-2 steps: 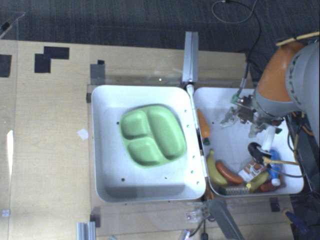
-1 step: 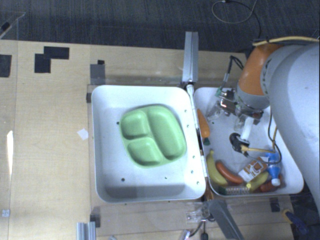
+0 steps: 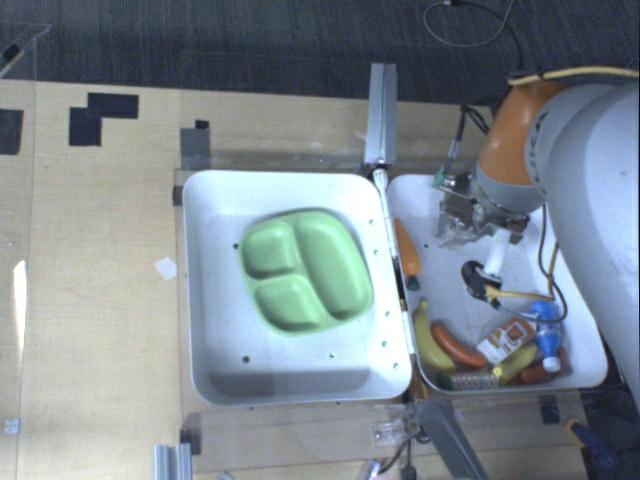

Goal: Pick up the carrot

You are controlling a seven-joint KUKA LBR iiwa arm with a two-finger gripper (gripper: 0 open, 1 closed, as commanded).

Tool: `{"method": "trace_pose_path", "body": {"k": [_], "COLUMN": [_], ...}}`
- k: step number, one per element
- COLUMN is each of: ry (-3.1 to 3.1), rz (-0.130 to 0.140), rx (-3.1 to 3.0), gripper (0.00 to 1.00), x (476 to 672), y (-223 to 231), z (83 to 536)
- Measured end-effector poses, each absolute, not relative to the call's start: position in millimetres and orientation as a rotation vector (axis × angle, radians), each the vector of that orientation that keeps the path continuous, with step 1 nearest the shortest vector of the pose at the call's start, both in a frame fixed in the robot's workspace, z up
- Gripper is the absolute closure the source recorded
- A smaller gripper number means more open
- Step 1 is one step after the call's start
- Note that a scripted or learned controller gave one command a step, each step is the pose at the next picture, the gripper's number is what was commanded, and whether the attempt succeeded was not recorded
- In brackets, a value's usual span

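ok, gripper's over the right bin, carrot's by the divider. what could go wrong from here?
1. The carrot lies tight along the right bin's left wall, so the gripper may hit that wall or get no finger behind the carrot.
2. The gripper sits off to the carrot's right, so coming down here would likely close on nothing.
3. A banana and sausage lie just past the carrot's near end; a grasp placed low could catch those instead.

bulky grey arm (image 3: 590, 188) with an orange band (image 3: 507, 138), metal hand (image 3: 468, 223), thin black cables.
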State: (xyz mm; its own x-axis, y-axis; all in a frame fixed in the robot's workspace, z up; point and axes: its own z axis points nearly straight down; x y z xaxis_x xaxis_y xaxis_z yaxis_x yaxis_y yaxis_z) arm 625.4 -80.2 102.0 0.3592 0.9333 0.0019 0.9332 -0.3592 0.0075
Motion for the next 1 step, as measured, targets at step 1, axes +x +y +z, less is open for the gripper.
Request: {"method": "trace_pose_path", "body": {"k": [1], "ry": [1.648], "rz": [0.011], "rx": [2.67], "gripper": [1.0], "x": [640.8], "y": [-92.3], "z": [88.7]}}
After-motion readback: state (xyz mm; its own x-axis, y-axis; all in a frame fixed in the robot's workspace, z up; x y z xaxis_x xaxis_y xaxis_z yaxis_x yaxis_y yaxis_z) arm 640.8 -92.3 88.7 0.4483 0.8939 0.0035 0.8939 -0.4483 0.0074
